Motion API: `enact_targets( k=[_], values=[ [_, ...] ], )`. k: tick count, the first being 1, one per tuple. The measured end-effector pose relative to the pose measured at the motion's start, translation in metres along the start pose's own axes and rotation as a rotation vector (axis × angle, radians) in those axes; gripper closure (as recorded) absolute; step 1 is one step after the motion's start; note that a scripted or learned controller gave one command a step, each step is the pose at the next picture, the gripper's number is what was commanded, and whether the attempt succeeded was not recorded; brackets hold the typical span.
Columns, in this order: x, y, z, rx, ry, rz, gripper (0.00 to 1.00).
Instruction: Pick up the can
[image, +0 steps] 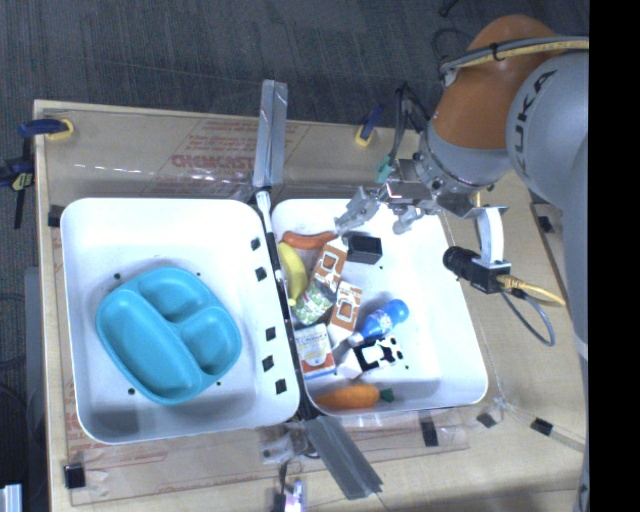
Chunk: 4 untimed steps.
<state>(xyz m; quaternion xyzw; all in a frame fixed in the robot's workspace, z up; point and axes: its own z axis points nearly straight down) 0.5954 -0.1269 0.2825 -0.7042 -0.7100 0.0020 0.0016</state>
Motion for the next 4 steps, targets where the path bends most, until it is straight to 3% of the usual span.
enact_targets(
  k=[1, 2, 3, 4],
  values=[
    [0.008, 0.046, 0.087, 0.0, -0.001, -0.059, 0.0],
    [-0.05, 0.008, 0.137, 0.001, 0.001, 0.273, 0.0],
    [-0.067, 0.009, 0.176, -0.025, 0.008, 0.363, 0.0],
    [-0.069, 0.058, 0.183, -0.005, 0.002, 0.369, 0.0]
  ],
)
